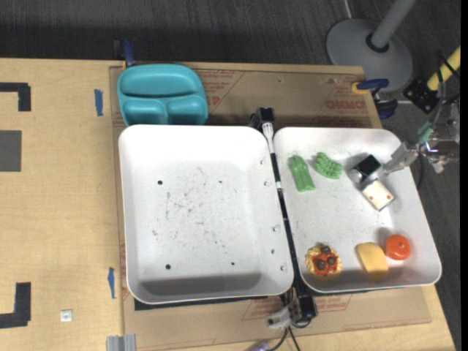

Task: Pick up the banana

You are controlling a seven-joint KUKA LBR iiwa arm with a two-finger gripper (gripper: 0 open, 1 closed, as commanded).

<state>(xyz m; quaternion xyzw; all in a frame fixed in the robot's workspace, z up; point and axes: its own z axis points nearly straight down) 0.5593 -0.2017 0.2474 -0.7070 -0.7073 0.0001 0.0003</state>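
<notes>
The gripper [364, 168] hangs over the far right part of the right bin [420, 218], reaching in from the bin's right rim. The view does not show how far open it is, and nothing can be made out in its grasp. A white piece [378, 194] lies just beside it on the near side; whether the two touch cannot be told.

The banana [371, 258], taken here to be the stubby yellow piece, lies flat on the bin floor near the near right corner, well apart from the gripper. It sits low because the floor slopes up to the rim there, so loose things settle toward that edge. A red ball [397, 247] is just beside it on the right, close enough that they may touch. A round pizza toy [322, 260] lies to its left with a clear gap between.

Room is tight on two sides: the ball on the right and the near rim just behind it. The open side is the left and the far side, where bare floor runs up toward two green toys [313, 170] near the far wall. A descent from above looks best, with the closing line set far-to-near to avoid the ball.

The left bin [131, 196] is out of the way.
</notes>
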